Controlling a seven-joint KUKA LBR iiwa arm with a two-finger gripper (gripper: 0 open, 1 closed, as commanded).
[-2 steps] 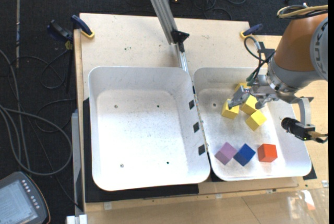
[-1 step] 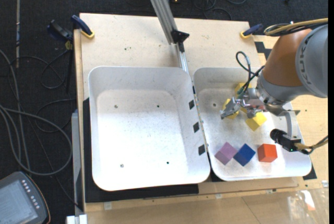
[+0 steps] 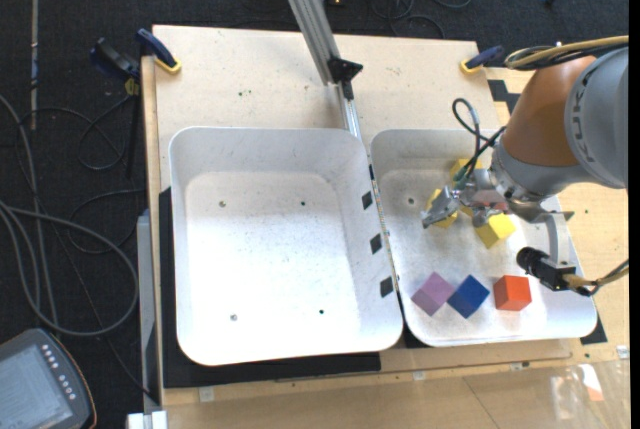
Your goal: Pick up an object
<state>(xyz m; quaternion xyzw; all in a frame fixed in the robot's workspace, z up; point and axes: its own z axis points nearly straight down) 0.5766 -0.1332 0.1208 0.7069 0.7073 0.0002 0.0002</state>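
Reaching over the blocks in the right bin

Nearest is a yellow block (image 3: 494, 230), lying just right of and a little below the pincer (image 3: 441, 209), close under the wrist; purple (image 3: 433, 293), blue (image 3: 468, 296) and orange (image 3: 512, 292) blocks sit in a row nearer the bin's (image 3: 400, 167) front edge. How wide the pincer stands, or whether it holds anything, I cannot tell.

bench (image 3: 250, 67) | left bin (image 3: 190, 217) | right bin (image 3: 400, 152) | side by side
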